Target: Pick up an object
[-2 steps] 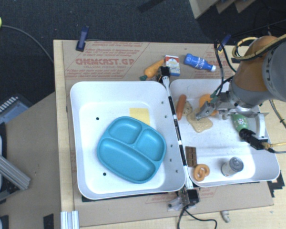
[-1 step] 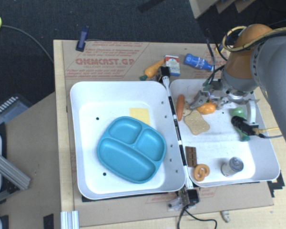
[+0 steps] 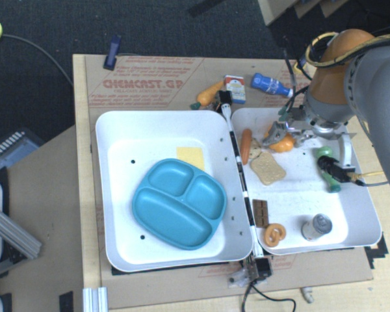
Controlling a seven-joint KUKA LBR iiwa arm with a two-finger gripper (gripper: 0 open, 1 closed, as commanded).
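Gripper (image 3: pixel 287 132) sits low at the right bin's (image 3: pixel 357 223) far-left corner, over a small orange object (image 3: pixel 283 145) beside the bread slice (image 3: pixel 268 168), grip can't be told; object prob. light, smooth, slippery, so pinch across its middle.

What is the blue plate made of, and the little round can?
The blue divided plate looks like plastic: one even color, smooth molded compartments, soft matte sheen. The small can in the right bin looks like metal, going by its grey shiny top, though it is too small to be sure.
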